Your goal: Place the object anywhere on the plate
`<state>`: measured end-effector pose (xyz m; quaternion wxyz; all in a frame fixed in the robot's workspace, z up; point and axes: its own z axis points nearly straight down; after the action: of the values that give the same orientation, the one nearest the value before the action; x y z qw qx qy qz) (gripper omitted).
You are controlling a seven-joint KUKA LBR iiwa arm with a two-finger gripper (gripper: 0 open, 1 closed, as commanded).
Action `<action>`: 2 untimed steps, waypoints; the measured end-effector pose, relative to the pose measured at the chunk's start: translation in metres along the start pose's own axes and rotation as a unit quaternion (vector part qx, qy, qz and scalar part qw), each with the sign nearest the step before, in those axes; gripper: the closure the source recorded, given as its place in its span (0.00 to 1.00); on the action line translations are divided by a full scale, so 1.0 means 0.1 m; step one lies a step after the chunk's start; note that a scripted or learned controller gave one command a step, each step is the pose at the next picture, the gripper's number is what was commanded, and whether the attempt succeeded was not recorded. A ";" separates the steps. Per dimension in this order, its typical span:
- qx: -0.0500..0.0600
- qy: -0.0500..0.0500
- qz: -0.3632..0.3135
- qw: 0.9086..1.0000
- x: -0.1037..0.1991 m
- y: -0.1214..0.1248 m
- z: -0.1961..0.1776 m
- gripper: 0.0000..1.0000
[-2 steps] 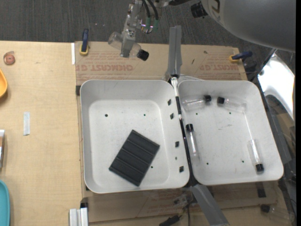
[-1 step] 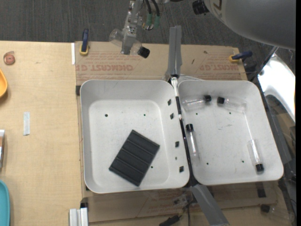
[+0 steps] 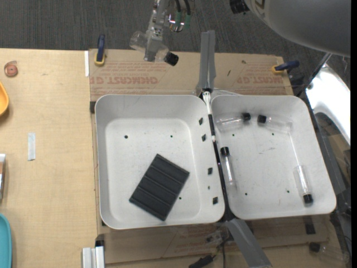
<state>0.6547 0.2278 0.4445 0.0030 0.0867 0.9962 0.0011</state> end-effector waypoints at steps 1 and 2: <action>-0.001 0.002 -0.373 0.928 0.09 -0.01 0.64 1.00; -0.002 0.000 -0.370 0.929 0.07 -0.03 0.55 1.00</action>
<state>0.6478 0.2266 0.3895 0.0029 -0.2886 0.9575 0.0018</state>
